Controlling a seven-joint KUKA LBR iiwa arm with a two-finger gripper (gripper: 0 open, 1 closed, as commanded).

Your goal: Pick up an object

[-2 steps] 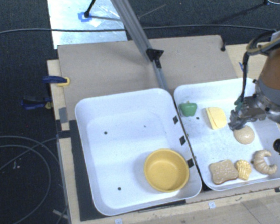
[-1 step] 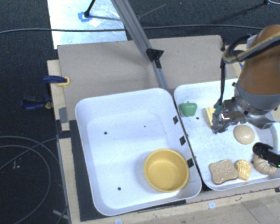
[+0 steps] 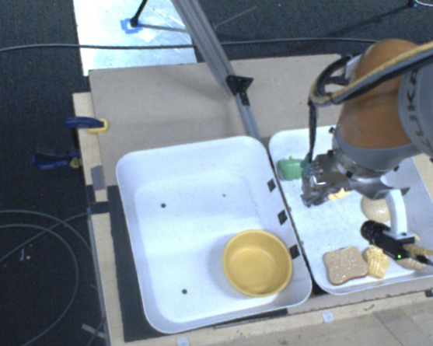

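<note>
My gripper (image 3: 314,192) hangs low over the upper left part of the right bin (image 3: 330,233). A small green object (image 3: 288,169) lies just up and left of it, close to the bin's left wall. A pale beige rounded object (image 3: 374,208) sits to the gripper's right, partly hidden by the wrist. Near the bin's front edge lie a slice of toast (image 3: 344,264) and a small yellow ridged piece (image 3: 376,261). Nothing shows held in the gripper.
The left bin (image 3: 181,204) holds a yellow bowl (image 3: 256,262) in its front right corner. A grey pole (image 3: 213,51) slants down toward the wall between the bins. The arm's orange band (image 3: 384,101) looms over the right bin's back.
</note>
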